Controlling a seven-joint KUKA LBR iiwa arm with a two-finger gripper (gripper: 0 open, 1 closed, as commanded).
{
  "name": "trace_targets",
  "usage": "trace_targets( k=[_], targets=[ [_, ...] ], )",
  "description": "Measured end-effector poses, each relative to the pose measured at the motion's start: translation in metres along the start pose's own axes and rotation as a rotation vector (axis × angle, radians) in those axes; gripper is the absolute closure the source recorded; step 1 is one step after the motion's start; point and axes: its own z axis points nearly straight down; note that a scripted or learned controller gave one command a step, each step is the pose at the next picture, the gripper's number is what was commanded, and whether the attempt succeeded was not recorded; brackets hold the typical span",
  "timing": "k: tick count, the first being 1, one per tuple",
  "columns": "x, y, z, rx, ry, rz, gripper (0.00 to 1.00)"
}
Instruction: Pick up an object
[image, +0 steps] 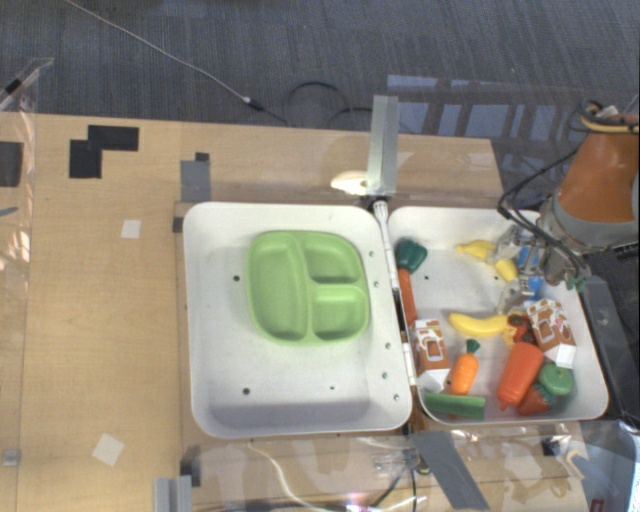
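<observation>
Camera view has the gripper (530, 268) down over the right bin (596, 400), near that bin's right edge and toward its far end. Honestly can't tell how the jaws stand, it's a tangle of metal and cables from this angle, and nothing clearly sits between them. The arm (600, 185) with its orange band comes in from the right over the bin's far right corner.

Just beside the gripper on its left is a small yellow banana (478, 249), close to the far edge. Right below the gripper, toward the near side, there's a little carton (549, 325) by the right edge, and a second banana (480, 323) lying across the middle of the bin. A big carrot (520, 372) leans near the near right corner, with a green pepper (556, 379) touching it on the right. A smaller carrot (463, 372) stands upright-ish in the near middle, another carton (430, 342) sits just left of it, and a green cucumber (455, 405) lies along the near edge. Along the bin's left edge there's a long thin carrot with a dark green top (407, 268).

The left bin (220, 400) holds a green divided plate (306, 286), roughly in its middle, well apart from the gripper. Both bins sit on a wooden bench (90, 330).
</observation>
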Motion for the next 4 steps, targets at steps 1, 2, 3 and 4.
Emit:
trace_targets(
  k=[1,2,3,4],
  targets=[
    [0.015,-0.002,0.009,0.000,-0.001,0.078,0.00],
    [0.071,-0.008,0.008,0.001,-0.002,0.348,0.00],
    [0.129,0.012,0.007,0.001,-0.003,0.418,0.00],
    [0.098,0.071,0.007,0.002,-0.005,0.271,0.00]
  ],
)
